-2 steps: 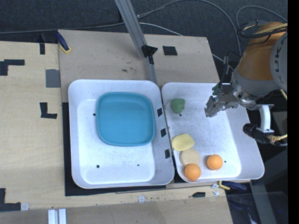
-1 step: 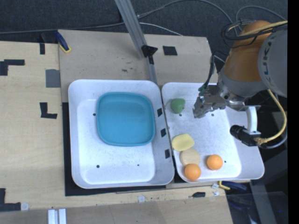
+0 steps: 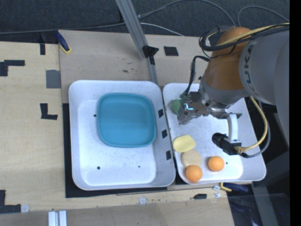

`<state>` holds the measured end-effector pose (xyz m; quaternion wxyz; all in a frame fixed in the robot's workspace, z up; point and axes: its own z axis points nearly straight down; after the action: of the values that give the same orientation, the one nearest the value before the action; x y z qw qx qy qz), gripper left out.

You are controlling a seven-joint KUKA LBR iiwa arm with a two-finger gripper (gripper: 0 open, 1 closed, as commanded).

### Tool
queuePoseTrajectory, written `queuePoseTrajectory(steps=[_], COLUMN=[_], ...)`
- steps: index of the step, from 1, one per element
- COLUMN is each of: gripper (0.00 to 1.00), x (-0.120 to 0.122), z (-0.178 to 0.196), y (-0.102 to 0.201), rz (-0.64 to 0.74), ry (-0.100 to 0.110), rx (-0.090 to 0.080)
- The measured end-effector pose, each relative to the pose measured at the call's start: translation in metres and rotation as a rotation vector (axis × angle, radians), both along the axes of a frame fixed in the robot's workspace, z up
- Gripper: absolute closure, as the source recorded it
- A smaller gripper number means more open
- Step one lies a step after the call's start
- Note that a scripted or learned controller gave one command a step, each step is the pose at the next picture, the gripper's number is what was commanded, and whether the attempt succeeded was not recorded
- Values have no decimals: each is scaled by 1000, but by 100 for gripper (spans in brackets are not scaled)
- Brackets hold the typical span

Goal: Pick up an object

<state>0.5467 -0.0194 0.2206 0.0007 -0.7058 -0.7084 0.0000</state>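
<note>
My gripper (image 3: 187,111) hangs low over the upper left part of the right bin (image 3: 251,171), under the grey arm with its orange band. A green object (image 3: 176,106) peeks out just left of it, partly hidden by the gripper body. Nearer the camera in the same bin lie a yellow piece (image 3: 184,143), a tan round piece (image 3: 191,157) and two orange balls (image 3: 194,173) (image 3: 216,164). Whether anything is held is hidden.
The left bin (image 3: 82,173) holds a blue square plate (image 3: 126,119). A black cable fitting (image 3: 225,142) hangs from the arm over the right bin. A grey metal pole (image 3: 136,27) slants up behind the bins.
</note>
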Motion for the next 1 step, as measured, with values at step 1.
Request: queuePoseTrajectory(steps=[1], gripper=[100], x=[-1], z=[-4], y=[50], rz=[0], ry=[0], rx=[0])
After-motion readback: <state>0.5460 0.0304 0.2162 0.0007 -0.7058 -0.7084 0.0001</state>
